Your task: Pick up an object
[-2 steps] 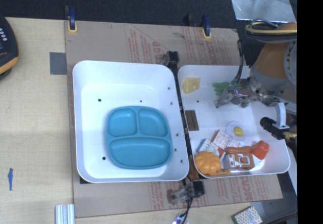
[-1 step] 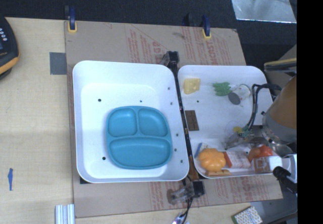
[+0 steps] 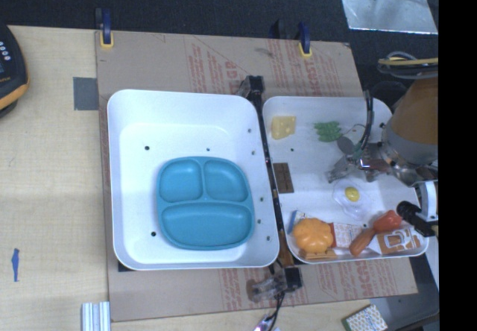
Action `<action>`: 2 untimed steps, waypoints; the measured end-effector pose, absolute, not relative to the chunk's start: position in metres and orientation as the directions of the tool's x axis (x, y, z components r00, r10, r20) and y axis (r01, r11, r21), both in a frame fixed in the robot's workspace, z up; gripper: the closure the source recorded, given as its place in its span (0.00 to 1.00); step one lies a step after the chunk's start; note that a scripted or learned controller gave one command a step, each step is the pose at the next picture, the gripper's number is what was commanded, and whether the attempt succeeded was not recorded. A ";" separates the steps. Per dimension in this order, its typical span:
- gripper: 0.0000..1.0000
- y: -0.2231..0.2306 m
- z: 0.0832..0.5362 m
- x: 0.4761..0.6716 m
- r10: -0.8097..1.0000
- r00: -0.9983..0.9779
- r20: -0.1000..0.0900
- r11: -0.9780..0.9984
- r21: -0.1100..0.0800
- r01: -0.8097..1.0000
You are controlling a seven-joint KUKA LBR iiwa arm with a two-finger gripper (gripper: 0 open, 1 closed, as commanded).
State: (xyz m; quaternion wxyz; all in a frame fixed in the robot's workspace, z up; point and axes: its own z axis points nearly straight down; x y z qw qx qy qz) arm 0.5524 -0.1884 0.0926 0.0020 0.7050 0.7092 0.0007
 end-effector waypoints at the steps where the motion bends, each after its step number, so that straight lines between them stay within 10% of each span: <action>1: 0.00 -0.190 0.093 0.623 1.000 -0.007 -0.002 0.007 0.005 1.000; 2: 0.00 -0.142 0.091 0.657 1.000 -0.008 0.000 0.008 -0.004 1.000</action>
